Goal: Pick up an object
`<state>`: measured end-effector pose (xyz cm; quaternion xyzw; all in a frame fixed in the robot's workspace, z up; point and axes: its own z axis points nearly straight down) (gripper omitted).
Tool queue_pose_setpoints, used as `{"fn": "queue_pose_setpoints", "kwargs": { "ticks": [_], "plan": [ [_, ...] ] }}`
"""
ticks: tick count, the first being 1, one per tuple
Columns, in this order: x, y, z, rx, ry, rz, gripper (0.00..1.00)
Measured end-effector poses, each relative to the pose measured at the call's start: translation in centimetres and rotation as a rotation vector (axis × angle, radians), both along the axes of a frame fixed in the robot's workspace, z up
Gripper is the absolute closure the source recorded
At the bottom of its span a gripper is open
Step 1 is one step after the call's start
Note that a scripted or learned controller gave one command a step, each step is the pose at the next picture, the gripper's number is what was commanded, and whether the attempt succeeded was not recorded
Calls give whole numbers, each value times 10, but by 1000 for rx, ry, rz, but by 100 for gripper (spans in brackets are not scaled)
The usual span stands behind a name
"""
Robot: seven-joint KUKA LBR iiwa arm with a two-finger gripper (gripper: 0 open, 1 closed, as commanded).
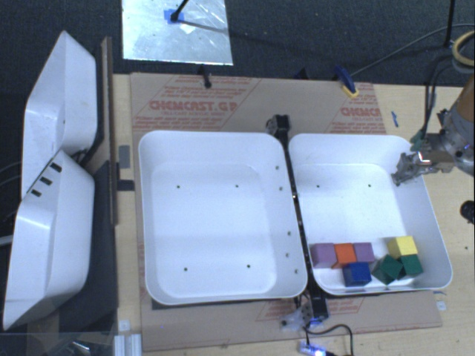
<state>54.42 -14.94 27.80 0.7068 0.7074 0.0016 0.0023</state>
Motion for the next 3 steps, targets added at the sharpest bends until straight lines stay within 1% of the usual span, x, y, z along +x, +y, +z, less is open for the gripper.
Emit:
{"fn": "queue_pose_setpoints", "kwargs": {
  "ticks": [2, 3],
  "plan": [
    [47, 111, -26, 2, 6, 4, 100],
    [63, 170, -29, 2, 5, 5, 100]
  ]
}}
